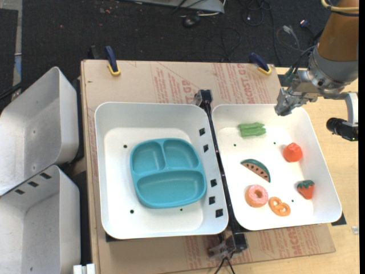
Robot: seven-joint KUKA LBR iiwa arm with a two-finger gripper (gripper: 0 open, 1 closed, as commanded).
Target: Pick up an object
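The right bin (319, 147) holds several toy foods: a green bean pod (251, 130) near its back, a red pepper (292, 152), a watermelon slice (255, 169), a pink donut (256, 196), an orange pretzel (279, 206) and a strawberry (305, 189). My gripper (283, 109) hangs over the bin's back right rim, up and right of the green pod and apart from every item. Nothing shows between its fingers.
The left bin (108, 153) holds a teal divided plate (167, 172). Black clips run along the seam between the bins. Two more white bins (34, 130) stand off the bench at left. Yellow clamps (113, 67) sit on the board's back edge.
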